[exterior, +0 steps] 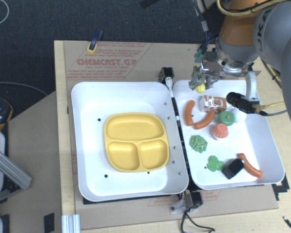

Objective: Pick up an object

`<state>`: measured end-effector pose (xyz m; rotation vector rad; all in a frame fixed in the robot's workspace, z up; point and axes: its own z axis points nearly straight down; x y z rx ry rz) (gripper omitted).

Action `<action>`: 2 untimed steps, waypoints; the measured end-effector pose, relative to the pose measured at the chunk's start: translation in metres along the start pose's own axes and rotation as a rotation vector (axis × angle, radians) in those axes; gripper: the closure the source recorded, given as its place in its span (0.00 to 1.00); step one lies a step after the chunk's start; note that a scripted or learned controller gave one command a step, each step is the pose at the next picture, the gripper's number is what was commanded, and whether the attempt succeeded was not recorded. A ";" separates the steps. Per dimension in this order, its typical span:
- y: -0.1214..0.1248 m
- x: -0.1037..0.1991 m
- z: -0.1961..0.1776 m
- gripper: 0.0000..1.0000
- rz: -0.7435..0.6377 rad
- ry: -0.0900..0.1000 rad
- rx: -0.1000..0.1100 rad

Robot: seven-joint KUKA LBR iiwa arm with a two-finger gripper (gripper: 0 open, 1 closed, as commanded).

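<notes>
My gripper [202,84] hangs over the far left corner of the right bin [266,144]. A small yellow object [200,88] sits between its fingertips, and the fingers look closed on it. Below it in the bin lie a curved orange-red sausage [194,118], a white and orange packet [212,102], a green round piece [226,117] and a red strawberry [220,131]. Nearer the front are a green grape bunch [198,143], a green broccoli piece [214,163], a black block [232,169] and another orange sausage [250,165].
The left bin [87,130] holds a yellow divided plate [136,141] in its middle. A black divider strip [177,125] runs between the two bins. A black cylinder [240,102] on a bracket juts over the right bin's far side.
</notes>
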<state>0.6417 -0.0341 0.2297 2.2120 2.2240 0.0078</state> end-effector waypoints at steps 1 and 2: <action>-0.018 0.004 -0.002 1.00 0.005 0.000 0.010; -0.008 0.000 -0.005 1.00 0.004 -0.002 0.003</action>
